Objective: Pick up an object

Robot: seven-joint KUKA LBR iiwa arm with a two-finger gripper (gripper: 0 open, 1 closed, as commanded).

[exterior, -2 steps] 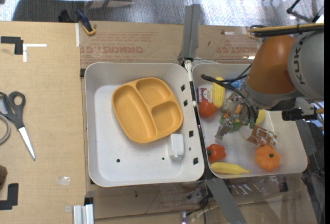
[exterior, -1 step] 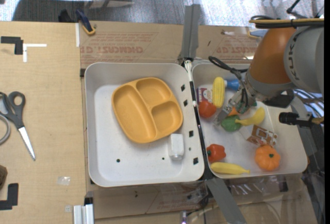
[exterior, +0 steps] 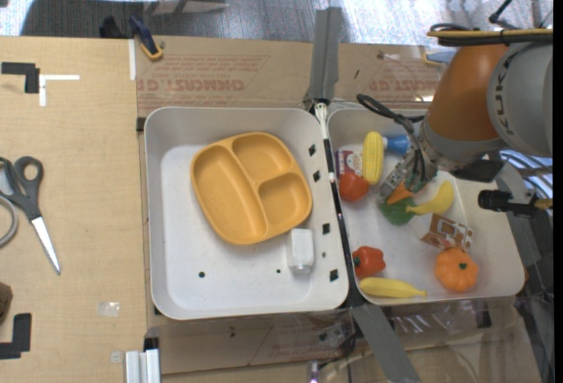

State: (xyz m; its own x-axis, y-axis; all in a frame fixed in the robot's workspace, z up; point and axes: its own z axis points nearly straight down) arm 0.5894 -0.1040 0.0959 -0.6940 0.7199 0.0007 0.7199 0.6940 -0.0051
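Observation:
The right bin (exterior: 501, 284) holds several toy foods. My gripper (exterior: 410, 176) hangs low in the middle of that bin, right over a small orange carrot (exterior: 400, 194) and a green pepper (exterior: 395, 211). A yellow banana (exterior: 435, 199) lies just to its right and a corn cob (exterior: 373, 156) just to its left. The wrist's orange band (exterior: 471, 99) covers the bin's far right corner.
Also in the right bin: a red tomato (exterior: 354, 187), a white-and-red packet (exterior: 351, 163), a red pepper (exterior: 369, 261), a yellow squash (exterior: 391, 288), an orange pumpkin (exterior: 456, 270) and a snack packet (exterior: 447, 234). The left bin (exterior: 176, 284) holds a yellow divided plate (exterior: 252, 186) and a small white block (exterior: 301, 249).

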